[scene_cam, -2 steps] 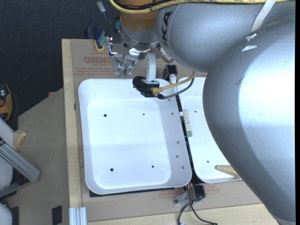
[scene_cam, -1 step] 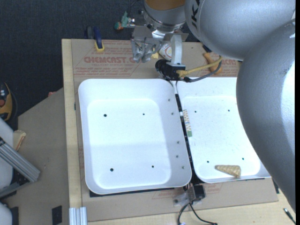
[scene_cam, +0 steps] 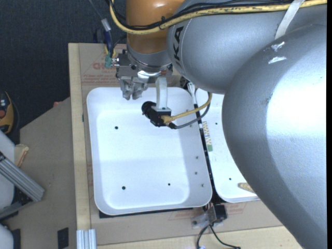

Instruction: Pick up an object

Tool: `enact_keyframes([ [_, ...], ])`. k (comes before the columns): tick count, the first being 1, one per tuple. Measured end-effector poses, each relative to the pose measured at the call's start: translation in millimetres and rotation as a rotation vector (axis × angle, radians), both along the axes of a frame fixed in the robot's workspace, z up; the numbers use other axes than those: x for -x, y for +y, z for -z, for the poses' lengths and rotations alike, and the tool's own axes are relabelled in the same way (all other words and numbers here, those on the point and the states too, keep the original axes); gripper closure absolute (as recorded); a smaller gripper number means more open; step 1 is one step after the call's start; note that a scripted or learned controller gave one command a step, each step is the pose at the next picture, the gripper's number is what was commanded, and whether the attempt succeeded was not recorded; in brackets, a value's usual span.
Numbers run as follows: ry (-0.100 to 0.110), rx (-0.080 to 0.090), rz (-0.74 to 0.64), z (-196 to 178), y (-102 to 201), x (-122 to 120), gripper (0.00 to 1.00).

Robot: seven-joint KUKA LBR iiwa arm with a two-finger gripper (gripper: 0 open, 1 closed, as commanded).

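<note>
My gripper (scene_cam: 133, 91) hangs over the far left corner of the left bin (scene_cam: 140, 191), close to the back wall. Its two grey fingers (scene_cam: 127, 90) point down and stand close together, shut, with nothing showing between them. A white bracket with a black part and a yellow cable (scene_cam: 155, 113) hangs beside the gripper on its right. In the right bin (scene_cam: 228, 191), a small tan object (scene_cam: 247, 188) peeks out from under the arm near the front edge. The arm hides the rest of that bin.
The big grey arm covers the right half of the view, with its orange band (scene_cam: 150, 9) above the wrist. The bins rest on a tan board (scene_cam: 78, 139). A strip with markings (scene_cam: 206, 136) runs between the bins. Metal framing (scene_cam: 21, 180) lies at the left.
</note>
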State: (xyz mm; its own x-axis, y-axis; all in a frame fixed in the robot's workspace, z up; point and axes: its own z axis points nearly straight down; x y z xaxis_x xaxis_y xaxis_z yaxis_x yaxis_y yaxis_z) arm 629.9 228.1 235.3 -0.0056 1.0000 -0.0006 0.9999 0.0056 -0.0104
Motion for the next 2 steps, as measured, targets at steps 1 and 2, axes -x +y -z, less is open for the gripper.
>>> enact_keyframes([
  [1,-0.013,-0.001,0.008,-36.7,-26.2,8.3,1.0],
  [2,-0.015,-0.003,0.003,-85.7,-14.9,28.3,1.0],
])
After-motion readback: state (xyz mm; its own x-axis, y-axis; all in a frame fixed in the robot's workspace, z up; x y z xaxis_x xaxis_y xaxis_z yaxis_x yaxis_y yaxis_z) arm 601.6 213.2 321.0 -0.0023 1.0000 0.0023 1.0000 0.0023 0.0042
